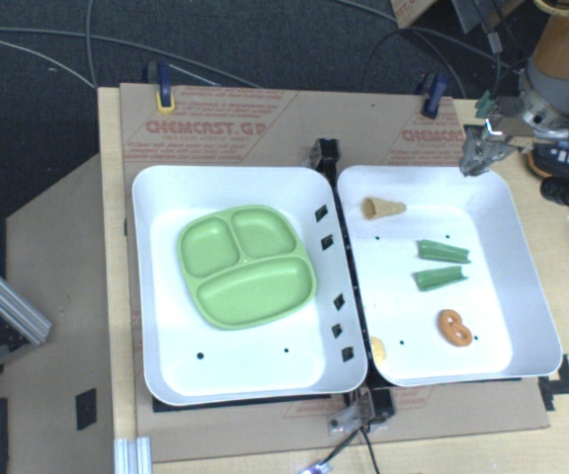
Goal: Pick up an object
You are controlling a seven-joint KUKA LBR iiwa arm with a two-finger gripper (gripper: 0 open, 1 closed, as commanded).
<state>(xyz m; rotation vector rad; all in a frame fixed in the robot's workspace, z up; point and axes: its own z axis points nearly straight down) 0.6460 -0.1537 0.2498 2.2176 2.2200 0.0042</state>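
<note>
Camera view, looking down on the bench. Left bin (156,265): a green three-compartment plate (247,265) lies flat near its centre. Right bin (522,265): a tan cone-shaped piece (383,207) near the far edge; two green bean-like pieces (443,253) (440,278), one just behind the other, at mid-bin; an orange pretzel-shaped piece (453,328) nearer the front; a small yellow piece (376,347) at the front left corner. Gripper (476,159) sits over the right bin's far right corner, well apart from every piece; whether its claw is spread or pressed together cannot be told.
</note>
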